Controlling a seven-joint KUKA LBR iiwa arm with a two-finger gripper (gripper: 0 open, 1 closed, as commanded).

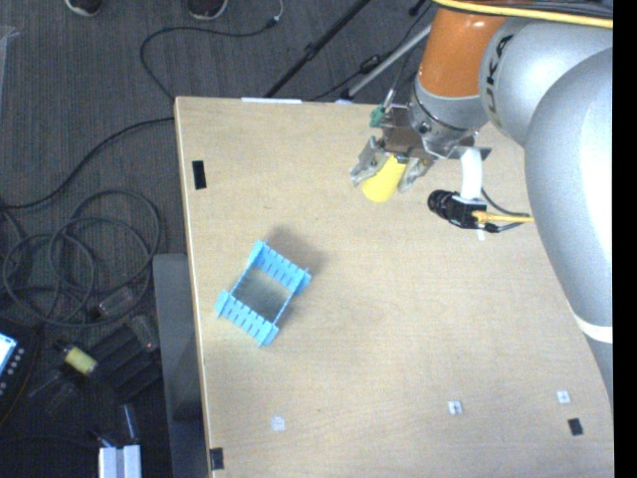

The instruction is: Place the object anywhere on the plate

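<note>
Blue rack-like tray lies low-left on tan bench, likely our "plate". Farther back, gripper hangs above bench, fingers pinching yellow object. We judge: carry across to tray, lower centred over it, release only once down.

My arm looked smooth and pale grey, its links thick and rounded, with a glossy orange band above the wrist. A yellow cable ran over it. The gripper was small, metallic grey.
</note>
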